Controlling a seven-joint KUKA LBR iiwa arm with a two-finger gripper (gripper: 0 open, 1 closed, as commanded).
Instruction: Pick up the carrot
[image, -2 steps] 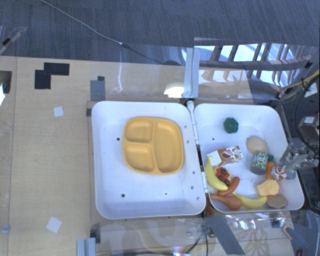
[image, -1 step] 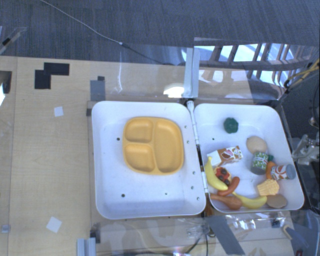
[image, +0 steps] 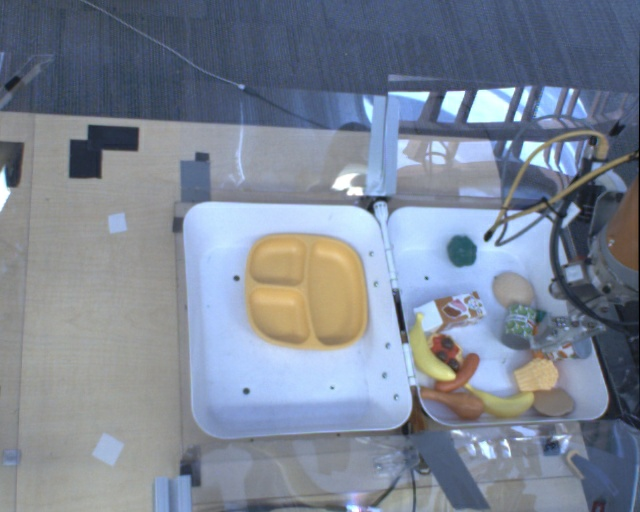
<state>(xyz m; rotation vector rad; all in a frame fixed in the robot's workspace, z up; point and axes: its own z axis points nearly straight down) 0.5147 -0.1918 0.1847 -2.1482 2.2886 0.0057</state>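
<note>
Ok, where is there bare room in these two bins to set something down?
In the left bin, bare floor rings the yellow plate, widest along the near edge. In the right bin, the far-left patch beside the green ball is free. Its near half is crowded: bananas, carrot, sausage, can.

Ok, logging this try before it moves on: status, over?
End effector over right bin, right side, nothing seen in its grip. Carrot at front edge, untouched. Banana and sausage crowd it.
</note>
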